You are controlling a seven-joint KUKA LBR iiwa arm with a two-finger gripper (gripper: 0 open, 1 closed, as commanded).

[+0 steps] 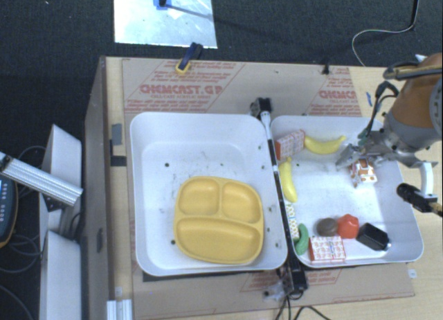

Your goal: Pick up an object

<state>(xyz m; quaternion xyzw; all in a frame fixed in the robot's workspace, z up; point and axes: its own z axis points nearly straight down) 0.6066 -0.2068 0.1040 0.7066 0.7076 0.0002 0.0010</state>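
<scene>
Two shallow white bins are sitting side by side on the bench, the left bin [149, 173] and the right bin [398, 204]. One yellow divided plate [219, 219] is lying in the left bin. Two bananas are lying in the right bin: one [324, 145] near its far edge, one [287, 181] along its left edge. Three small printed cartons are resting there: one [289, 143] at the far left corner, one [363, 171] toward the right edge, one [327, 249] at the near edge. One brown round object [327, 226], one red object [348, 226], one black block [373, 236] and one green item [302, 237] are lying along the near edge.
</scene>
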